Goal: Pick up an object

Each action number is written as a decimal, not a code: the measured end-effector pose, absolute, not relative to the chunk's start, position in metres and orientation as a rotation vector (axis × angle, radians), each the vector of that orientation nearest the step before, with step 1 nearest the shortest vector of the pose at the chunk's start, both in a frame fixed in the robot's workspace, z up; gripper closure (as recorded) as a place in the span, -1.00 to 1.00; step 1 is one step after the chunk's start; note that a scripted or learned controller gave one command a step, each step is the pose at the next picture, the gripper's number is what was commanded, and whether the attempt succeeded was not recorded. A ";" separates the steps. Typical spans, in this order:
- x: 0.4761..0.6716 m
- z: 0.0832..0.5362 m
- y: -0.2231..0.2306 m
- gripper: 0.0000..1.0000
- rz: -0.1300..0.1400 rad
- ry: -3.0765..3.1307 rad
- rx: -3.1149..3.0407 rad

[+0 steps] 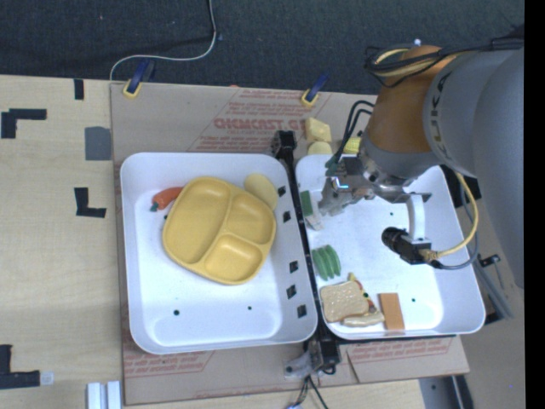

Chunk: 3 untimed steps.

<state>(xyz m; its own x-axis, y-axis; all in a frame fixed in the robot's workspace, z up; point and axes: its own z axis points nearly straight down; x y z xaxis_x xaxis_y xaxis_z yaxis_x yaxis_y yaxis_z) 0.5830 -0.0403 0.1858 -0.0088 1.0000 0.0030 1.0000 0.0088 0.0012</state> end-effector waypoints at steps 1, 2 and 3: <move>0.518 0.184 -0.066 -1.00 0.007 -2.216 -2.222; 0.534 0.149 -0.159 -1.00 0.008 -2.214 -2.229; 0.595 0.114 -0.100 -1.00 -0.002 -2.229 -2.213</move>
